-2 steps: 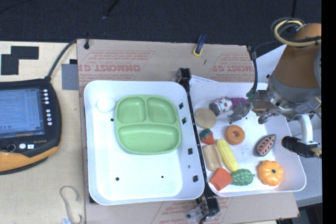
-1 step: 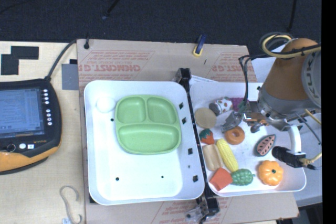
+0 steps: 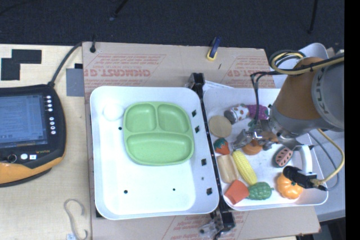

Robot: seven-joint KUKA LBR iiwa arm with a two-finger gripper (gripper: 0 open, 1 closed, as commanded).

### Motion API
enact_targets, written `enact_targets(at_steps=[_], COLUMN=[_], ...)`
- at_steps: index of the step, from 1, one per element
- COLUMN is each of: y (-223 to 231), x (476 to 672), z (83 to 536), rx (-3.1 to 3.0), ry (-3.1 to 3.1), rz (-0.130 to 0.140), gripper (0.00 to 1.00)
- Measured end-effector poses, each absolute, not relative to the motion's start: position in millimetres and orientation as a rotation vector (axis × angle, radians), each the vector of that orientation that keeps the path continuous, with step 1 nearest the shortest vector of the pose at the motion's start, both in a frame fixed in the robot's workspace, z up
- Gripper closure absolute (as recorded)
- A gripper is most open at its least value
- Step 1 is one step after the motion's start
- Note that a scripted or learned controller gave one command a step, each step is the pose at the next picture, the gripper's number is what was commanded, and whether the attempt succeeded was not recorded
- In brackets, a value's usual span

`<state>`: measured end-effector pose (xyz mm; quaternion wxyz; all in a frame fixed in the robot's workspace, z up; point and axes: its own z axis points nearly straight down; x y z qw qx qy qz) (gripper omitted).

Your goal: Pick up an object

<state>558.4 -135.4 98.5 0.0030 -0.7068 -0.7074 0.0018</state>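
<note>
My gripper [image 3: 251, 136] hangs low in the right bin [image 3: 264, 204], among toy foods. Just below it sits a small orange piece [image 3: 252, 149], and a red-and-green piece [image 3: 221, 146] lies to its left. A yellow corn cob [image 3: 244, 166] and a tan bun [image 3: 226, 167] lie in front of them. A round tan disc [image 3: 220, 126], a spotted grey-white toy [image 3: 237, 113] and a purple piece [image 3: 259, 111] lie behind the gripper. I see nothing clearly between the fingers.
The left bin [image 3: 147, 199] holds a green divided plate [image 3: 158, 133] and a small white ball [image 3: 112, 112]. The right bin's front holds a red block [image 3: 236, 191], green broccoli [image 3: 259, 191], an orange pumpkin [image 3: 288, 188] and a brown-red piece [image 3: 282, 156]. A tablet [image 3: 25, 129] lies far left.
</note>
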Motion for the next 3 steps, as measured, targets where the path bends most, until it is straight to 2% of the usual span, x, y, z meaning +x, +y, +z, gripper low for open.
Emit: enact_targets(at_steps=[1, 2, 3], y=[-135, -136, -144], x=[557.7, 557.3, 550.7], z=[87, 97, 155], rx=[-2.219, -2.223, -2.228], ry=[-2.216, -2.21, -2.215], rz=[0.004, 0.005, 0.0], gripper=[0.0, 1.0, 1.0])
